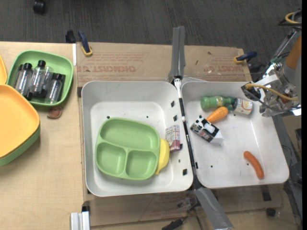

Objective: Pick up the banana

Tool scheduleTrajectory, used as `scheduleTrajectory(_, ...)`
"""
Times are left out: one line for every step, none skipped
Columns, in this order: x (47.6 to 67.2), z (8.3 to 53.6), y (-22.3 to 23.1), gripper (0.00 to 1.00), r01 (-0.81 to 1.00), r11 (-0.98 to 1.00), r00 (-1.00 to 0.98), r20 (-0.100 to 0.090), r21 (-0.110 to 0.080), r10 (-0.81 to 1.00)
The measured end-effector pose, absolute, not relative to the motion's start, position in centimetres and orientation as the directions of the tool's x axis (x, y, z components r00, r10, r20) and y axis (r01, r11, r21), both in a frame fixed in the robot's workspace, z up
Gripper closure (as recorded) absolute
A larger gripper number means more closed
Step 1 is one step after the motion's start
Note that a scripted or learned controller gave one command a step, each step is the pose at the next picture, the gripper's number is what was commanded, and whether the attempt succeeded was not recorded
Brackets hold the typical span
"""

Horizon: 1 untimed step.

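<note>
The banana (164, 155) lies in the left bin (91, 128), pressed against the right edge of the green divided tray (127, 148). My gripper (268, 99) hangs over the right bin's (273, 143) far right rim, well apart from it; whether it is open or closed, I cannot tell.

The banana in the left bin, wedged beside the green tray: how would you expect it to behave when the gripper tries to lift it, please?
The banana is curved and smooth, so it may slip or rotate between fingers. It lies tight against the green divided tray, so a grasp could nudge the tray. It looks light and fairly stiff.
</note>
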<state>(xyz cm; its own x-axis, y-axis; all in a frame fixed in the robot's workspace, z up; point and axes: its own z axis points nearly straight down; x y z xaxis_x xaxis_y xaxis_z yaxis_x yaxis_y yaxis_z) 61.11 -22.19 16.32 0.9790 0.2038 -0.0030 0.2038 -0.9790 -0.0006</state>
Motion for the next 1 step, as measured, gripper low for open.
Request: scheduleTrajectory(63.01,9.02,-21.87,1.00,0.471,-0.882,0.882,-0.004,-0.006,0.471)
